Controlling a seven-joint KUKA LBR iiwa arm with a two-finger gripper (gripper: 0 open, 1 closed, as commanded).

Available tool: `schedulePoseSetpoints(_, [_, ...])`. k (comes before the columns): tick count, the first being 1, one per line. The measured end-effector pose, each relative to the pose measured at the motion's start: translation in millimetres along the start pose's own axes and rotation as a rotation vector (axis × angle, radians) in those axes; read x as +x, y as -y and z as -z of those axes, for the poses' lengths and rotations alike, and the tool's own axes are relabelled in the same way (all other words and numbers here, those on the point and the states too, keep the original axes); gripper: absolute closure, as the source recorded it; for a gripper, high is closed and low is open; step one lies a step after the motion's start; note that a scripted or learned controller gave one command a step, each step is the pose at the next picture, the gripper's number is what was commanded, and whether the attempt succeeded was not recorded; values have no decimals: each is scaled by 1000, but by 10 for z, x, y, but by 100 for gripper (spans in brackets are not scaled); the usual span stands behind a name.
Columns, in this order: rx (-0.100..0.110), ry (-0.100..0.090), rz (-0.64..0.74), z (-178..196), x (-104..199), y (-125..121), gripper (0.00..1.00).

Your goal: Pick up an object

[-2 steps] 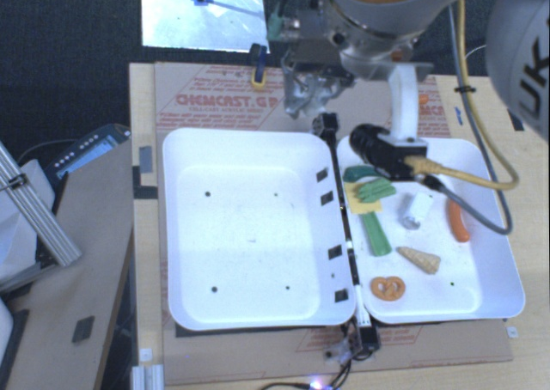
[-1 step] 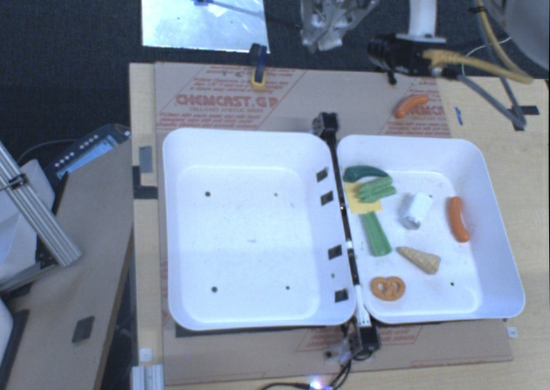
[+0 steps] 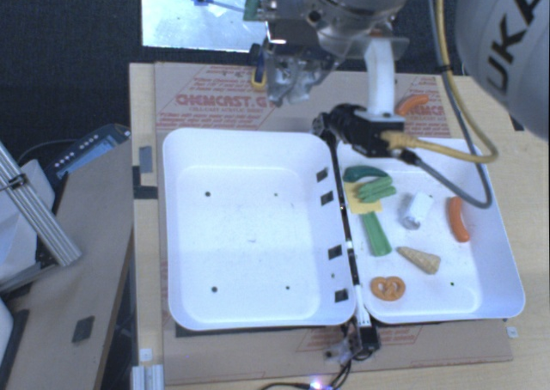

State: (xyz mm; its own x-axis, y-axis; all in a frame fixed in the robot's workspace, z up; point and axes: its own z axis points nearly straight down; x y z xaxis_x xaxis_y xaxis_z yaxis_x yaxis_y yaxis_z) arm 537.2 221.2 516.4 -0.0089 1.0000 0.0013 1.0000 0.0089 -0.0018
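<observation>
White plastic makes up both bins, and the right bin carries all the candidates, spread loosely so that each can be taken alone; nearest the camera and farthest below the gripper lies a pretzel, with a tan cone-shaped piece just beyond it; closer to the tool come a green stick, a small white block and an orange sausage-like piece near the far-right wall; next, a yellow piece touching a dark green pod sits close to the divider, the nearest pickable cluster to the tool. The left bin lies below and slightly left of the gripper. A black fitting with a yellow cable hangs just right of the tool, over the right bin's back edge, probably there to feed the wrist. Farthest back, the gripper hangs above the cardboard sheet behind the bins, raised and off to the left of the objects; nothing is seen between its fingers, and whether they are spread or closed I cannot tell; judging by that, no object is yet chosen, and the pick is not yet begun.
</observation>
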Motion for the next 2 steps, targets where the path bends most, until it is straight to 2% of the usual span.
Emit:
schedulePoseSetpoints(1, [-7,1,-10,196,-111,-550,100])
schedulePoseSetpoints(2, [-1,-1,0,193,77,292,100])
